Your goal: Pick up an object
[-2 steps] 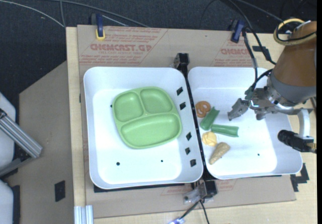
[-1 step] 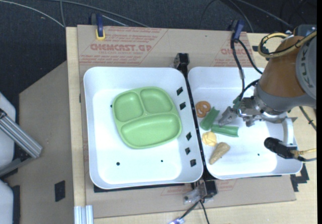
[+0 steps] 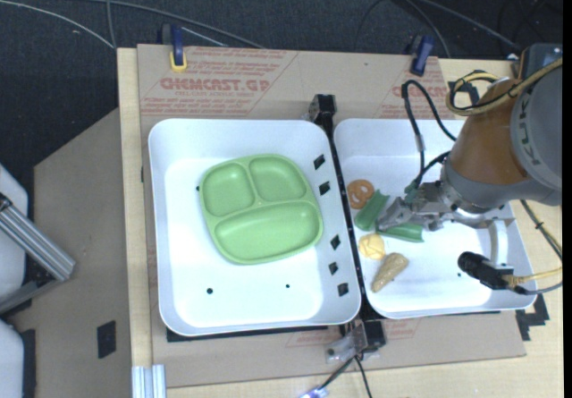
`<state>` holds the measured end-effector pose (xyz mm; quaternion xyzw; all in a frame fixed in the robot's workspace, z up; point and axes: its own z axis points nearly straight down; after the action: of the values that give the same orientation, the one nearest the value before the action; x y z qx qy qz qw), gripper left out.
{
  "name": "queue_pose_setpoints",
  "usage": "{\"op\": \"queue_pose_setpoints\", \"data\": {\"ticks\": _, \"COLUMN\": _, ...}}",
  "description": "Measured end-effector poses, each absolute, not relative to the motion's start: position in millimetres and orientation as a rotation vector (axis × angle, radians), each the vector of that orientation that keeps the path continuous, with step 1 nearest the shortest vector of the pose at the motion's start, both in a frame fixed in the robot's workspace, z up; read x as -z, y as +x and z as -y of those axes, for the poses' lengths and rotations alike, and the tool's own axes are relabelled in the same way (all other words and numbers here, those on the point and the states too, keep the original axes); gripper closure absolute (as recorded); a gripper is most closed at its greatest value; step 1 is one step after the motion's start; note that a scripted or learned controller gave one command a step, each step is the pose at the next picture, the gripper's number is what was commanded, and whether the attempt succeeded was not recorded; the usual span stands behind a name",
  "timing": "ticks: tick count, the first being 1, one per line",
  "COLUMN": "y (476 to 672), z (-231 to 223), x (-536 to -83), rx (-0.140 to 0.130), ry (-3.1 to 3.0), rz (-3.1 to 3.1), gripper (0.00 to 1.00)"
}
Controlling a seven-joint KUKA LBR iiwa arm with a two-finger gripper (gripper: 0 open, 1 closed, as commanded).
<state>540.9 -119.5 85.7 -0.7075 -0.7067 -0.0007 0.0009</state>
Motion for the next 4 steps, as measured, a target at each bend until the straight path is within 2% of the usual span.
{"op": "queue_pose_setpoints", "data": {"ticks": 1, "y": 543.3, "z": 120, "x": -100, "rx": 0.009, "ry": -2.227, "rz": 2.224, "gripper": 1.0}}
{"op": "queue_pose_setpoints", "data": {"ticks": 2, "y": 547.7, "z": 120, "x": -156, "rx": 0.005, "ry": -2.223, "rz": 2.226, "gripper": 1.0}}
{"op": "queue_pose_setpoints", "data": {"ticks": 3, "y": 543.6, "z": 122, "x": -219, "rx": 0.006, "ry": -2.224, "rz": 2.226, "gripper": 1.0}}
{"op": "queue_pose_setpoints", "data": {"ticks": 4, "y": 544.5, "z": 122, "x": -240, "rx": 0.003, "ry": -2.222, "rz": 2.225, "gripper": 1.0}}
